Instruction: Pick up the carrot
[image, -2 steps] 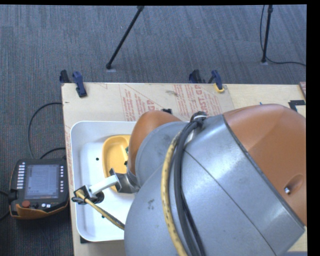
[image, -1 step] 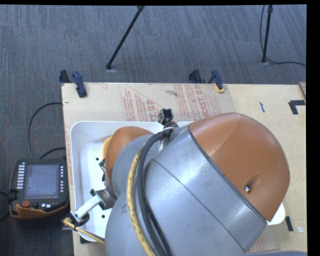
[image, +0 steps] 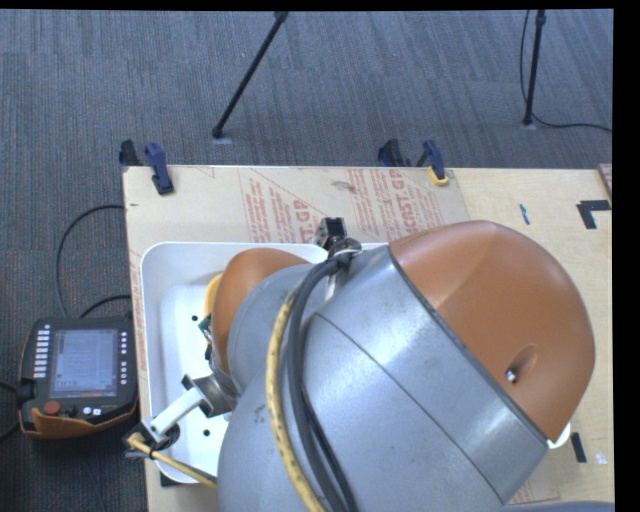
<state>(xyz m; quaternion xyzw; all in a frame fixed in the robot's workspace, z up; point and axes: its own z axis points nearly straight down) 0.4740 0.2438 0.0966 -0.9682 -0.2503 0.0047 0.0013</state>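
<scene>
The arm (image: 400, 380) (grey, orange-capped) looms over the white bin (image: 160, 300), hiding most of it. The carrot's place is hidden, and the gripper's state I cannot tell.

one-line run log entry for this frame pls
task: pick up carrot | grey arm with orange band: over shallow white bin, blocking most of it | carrot: hidden | grip: cannot tell | grey teach pendant: on floor beside bench

One grey and orange arm (image: 400, 370) looms over the bench (image: 300, 200). One white bin (image: 160, 300) shows beneath it. Three blue clamps (image: 158, 168) grip the board's far edge. One teach pendant (image: 80, 375) lies on the carpet, and two stand legs (image: 250, 70) rise beyond.
</scene>
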